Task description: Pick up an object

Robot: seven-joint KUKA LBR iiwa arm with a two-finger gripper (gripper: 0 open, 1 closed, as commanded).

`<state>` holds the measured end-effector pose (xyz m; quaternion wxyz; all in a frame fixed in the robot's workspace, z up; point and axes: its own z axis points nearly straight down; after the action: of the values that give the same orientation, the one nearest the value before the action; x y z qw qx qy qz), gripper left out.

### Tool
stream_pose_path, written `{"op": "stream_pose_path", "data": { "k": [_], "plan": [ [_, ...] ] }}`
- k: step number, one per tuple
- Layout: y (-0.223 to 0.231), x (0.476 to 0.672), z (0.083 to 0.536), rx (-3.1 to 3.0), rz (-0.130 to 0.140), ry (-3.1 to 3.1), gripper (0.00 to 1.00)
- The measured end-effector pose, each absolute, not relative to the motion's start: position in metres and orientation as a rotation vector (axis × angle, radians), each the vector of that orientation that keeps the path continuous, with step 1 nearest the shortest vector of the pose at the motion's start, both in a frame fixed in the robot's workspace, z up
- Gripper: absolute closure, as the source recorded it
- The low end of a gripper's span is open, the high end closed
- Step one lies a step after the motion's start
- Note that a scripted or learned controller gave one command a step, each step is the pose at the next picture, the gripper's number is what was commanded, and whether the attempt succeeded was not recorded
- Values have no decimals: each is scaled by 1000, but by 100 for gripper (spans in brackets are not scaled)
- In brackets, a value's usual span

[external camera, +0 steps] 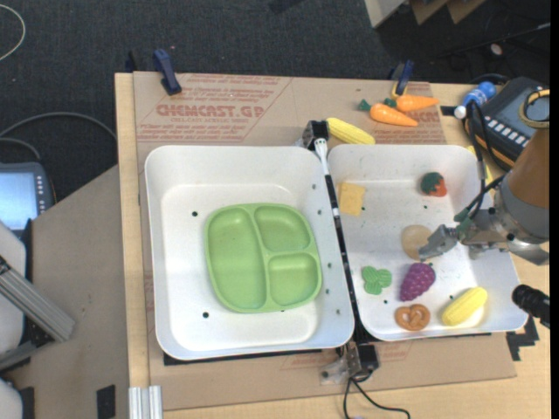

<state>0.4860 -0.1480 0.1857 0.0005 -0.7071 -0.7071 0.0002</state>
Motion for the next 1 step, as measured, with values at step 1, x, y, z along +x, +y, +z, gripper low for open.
{"op": "stream_pose_path", "data": {
  "k": [1],
  "plan": [
    [-56, 514, 392, -2220, -24, -2245, 0]
  ]
}}
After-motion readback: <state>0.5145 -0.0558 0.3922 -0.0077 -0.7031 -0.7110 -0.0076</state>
